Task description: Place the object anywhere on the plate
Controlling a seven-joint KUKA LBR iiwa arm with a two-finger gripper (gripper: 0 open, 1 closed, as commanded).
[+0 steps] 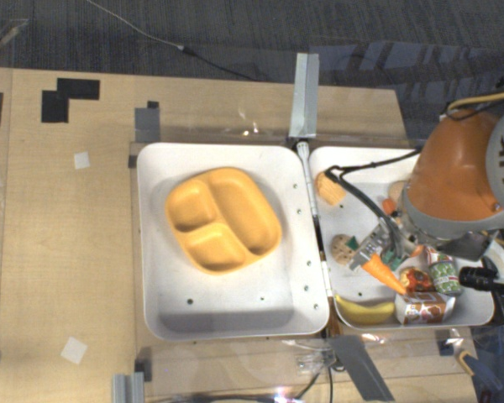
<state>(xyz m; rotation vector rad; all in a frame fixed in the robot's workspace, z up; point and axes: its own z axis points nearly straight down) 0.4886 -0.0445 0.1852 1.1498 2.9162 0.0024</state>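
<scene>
A light wooden bench (59, 250) carries two shallow white bins. In the left white bin (227, 309) lies a yellow plastic plate (223, 220) with three compartments. In the right white bin (365, 162) the grey two-finger gripper (376, 250) hangs low, clenched on an orange toy carrot (385, 274). Near it lie a yellow banana (365, 311), a round tan cookie (343, 247) and a red-and-white can (423, 309).

A light wooden bench (59, 250) stands on dark grey carpet (235, 15), crossed by a thin cable (109, 11).
</scene>
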